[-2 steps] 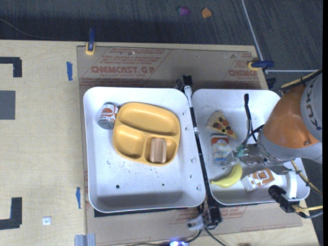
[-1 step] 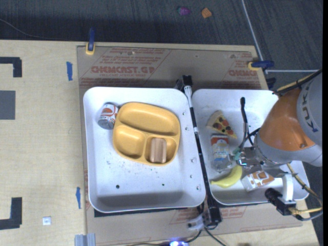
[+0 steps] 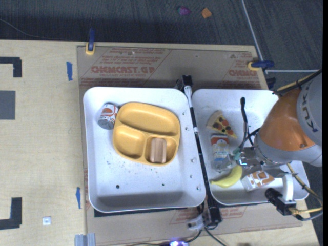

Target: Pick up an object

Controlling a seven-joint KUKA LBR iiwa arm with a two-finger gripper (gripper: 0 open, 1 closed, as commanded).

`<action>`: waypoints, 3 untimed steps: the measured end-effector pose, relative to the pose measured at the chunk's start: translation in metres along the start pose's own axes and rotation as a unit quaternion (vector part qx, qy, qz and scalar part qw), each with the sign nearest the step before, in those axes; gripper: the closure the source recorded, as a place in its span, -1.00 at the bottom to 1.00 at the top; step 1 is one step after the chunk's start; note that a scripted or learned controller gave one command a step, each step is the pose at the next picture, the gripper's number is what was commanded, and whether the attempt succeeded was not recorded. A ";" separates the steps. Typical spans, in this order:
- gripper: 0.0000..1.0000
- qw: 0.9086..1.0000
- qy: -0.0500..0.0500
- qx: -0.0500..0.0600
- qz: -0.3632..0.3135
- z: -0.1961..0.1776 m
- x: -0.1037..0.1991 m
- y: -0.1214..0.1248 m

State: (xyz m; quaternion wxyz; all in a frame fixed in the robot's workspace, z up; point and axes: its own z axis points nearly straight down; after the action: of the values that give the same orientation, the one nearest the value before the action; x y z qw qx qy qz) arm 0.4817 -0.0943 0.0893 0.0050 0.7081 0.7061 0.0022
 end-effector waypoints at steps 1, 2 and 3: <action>1.00 1.000 -0.007 -0.006 0.002 -0.011 -0.005 0.002; 1.00 1.000 0.002 0.005 -0.002 -0.095 0.077 0.057; 1.00 1.000 0.002 0.006 -0.001 -0.095 0.054 -0.002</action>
State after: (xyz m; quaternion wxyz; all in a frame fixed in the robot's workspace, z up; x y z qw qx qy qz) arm 0.4792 -0.0397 0.1845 -0.0007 0.7073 0.7069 -0.0003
